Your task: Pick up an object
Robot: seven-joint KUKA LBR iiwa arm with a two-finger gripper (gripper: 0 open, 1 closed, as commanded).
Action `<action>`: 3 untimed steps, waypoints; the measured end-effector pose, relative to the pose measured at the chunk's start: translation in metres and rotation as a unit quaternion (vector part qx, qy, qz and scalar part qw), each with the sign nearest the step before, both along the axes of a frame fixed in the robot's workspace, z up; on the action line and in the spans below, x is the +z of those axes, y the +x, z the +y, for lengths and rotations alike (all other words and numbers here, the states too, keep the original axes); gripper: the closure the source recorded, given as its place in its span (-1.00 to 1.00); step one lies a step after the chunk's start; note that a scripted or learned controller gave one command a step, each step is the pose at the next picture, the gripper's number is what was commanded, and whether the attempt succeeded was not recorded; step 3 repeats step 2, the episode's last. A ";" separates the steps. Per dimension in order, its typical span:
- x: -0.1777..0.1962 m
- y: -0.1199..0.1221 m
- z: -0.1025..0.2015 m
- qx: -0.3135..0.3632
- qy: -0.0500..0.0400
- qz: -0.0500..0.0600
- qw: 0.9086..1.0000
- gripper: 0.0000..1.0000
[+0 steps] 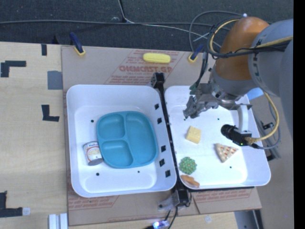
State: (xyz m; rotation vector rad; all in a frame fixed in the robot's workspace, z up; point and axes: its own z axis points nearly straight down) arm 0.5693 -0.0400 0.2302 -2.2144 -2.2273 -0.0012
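White plastic bins sit side by side on the bench. Over on the left, the left bin (76,128) holds a teal divided plastic tray (127,138) with a small labelled can (93,153) tucked against its left edge. In the right bin (257,173) we've got a yellow cheese block (193,134), a pizza-slice toy (225,152), a green broccoli piece (188,165) and an orange carrot piece (190,180) at the near rim. The gripper (192,109) hovers at that bin's far left, just beyond the cheese, holding nothing; its opening I cannot tell.
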 end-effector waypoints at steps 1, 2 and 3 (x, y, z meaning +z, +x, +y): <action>0.008 0.013 0.051 0.000 0.000 0.000 1.000 1.00; 0.011 0.036 0.104 0.000 0.000 0.000 1.000 1.00; 0.011 0.036 0.104 0.000 0.000 0.000 1.000 1.00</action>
